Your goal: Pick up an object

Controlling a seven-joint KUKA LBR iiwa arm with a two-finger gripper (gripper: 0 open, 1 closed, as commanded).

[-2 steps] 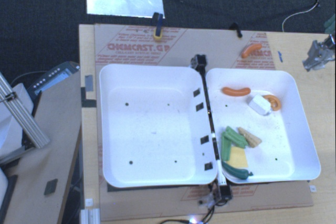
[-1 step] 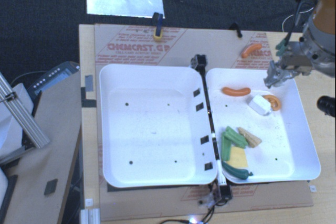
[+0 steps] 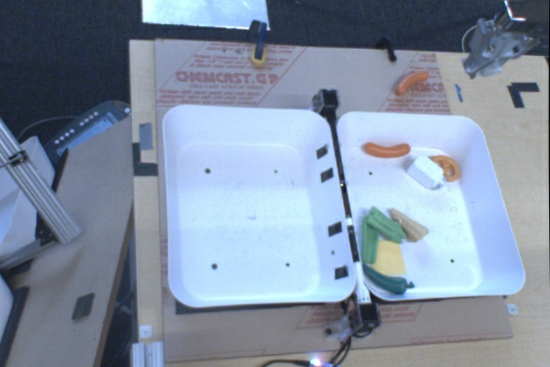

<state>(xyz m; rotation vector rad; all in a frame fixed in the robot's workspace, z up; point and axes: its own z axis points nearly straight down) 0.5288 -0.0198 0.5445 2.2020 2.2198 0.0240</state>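
Red print reads across the cardboard sheet [image 3: 292, 69] under the two bins, and the clearest of it sits behind the left bin [image 3: 245, 202]: big block letters spelling what looks like "CHEMCAST GP", with a fine line of smaller red type above it that is too small to make out. More of the same red lettering shows behind the right bin [image 3: 481, 211] near the sheet's far right corner, cut off and not legible. Along the sheet's near edge, red print peeks out again, also unreadable. The grey device [image 3: 86, 126] at left carries a row of small marks, too tiny to read.
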